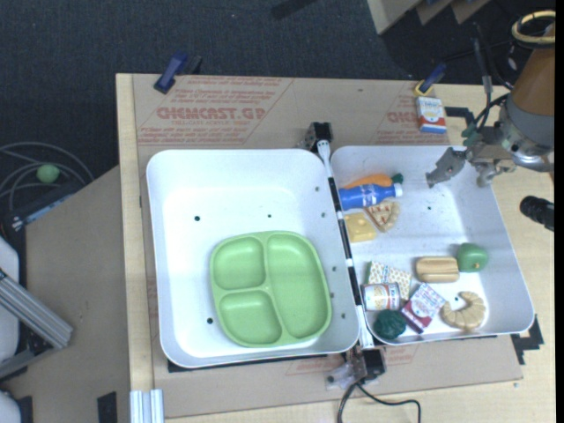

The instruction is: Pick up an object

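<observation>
Left bin [176, 192] occupied by green divided plate [267, 286]; right bin [493, 227] filled with bottle [367, 190], waffle [382, 215], cheese [359, 227], bread roll [436, 269], croissant [465, 309], can [382, 297]; gripper [464, 167] seen above bin's far right corner, fingers spread, nothing held.

The brown printed bench top [220, 113] bears two white bins, left [176, 236] and right [493, 227], touching side by side.
</observation>
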